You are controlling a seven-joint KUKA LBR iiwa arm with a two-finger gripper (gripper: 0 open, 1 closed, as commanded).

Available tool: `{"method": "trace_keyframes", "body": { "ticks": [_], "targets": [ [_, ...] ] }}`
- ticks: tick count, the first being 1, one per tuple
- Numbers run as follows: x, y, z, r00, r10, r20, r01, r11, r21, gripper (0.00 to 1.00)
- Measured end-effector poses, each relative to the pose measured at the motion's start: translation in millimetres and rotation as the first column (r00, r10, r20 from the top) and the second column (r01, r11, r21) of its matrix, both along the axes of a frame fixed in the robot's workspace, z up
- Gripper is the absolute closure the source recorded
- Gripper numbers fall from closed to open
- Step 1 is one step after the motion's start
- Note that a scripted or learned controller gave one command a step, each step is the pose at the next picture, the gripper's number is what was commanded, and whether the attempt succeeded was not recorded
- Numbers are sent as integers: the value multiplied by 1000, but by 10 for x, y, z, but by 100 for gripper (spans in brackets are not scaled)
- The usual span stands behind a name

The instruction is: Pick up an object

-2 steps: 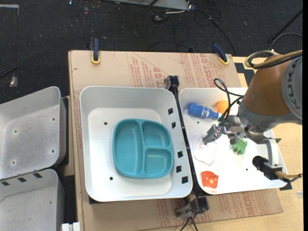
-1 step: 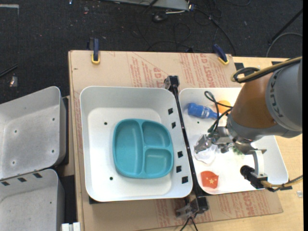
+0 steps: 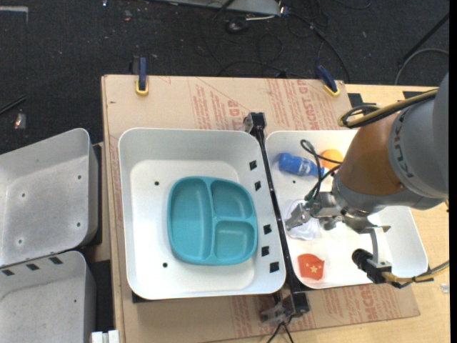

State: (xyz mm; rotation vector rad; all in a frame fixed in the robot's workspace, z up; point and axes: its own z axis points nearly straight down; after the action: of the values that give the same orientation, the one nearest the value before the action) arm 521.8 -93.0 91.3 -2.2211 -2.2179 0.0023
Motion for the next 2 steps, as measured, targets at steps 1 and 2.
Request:
{"method": "trace_keyframes", "body": {
  "ticks": [1,2],
  "targets": [
    [39,-12,154,1000,-3,14,3,1000,-3,100],
    [72,-64,591,1000,2,7,-2,1000,-2,100]
  ]
}}
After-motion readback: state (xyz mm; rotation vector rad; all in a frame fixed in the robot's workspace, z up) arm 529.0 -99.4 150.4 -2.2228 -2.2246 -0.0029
